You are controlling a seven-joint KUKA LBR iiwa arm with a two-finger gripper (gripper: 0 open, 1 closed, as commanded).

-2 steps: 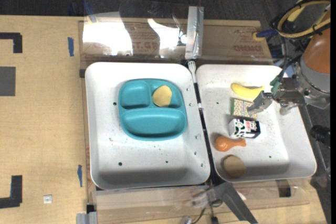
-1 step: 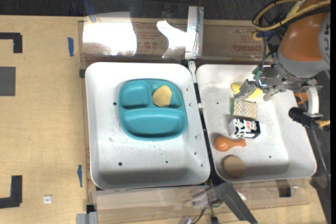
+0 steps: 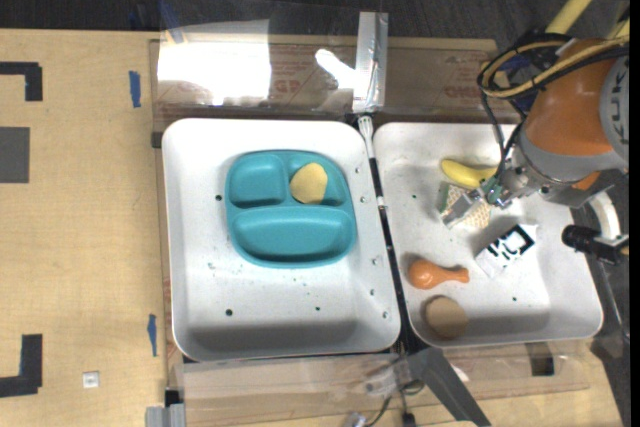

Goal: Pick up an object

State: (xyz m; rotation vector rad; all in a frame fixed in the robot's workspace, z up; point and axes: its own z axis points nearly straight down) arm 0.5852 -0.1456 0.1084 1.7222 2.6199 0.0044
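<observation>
over the right white bin (image 3: pixel 575 315), the grey two-finger gripper (image 3: pixel 478 203) sits beside a yellow plastic banana (image 3: pixel 462 172).
finger state unclear (too blurred); an orange pear-shaped toy (image 3: pixel 436 274) and brown round object (image 3: pixel 445 315) lie nearer the front.

The arm (image 3: pixel 575 115) reaches in from the right, its grey body and orange band up near the top right corner. It slants down and leftward, wrist low. The gripper (image 3: pixel 478 200) sits at the end of it, pointing down and to the left, too small and cluttered to read clearly.
</observation>
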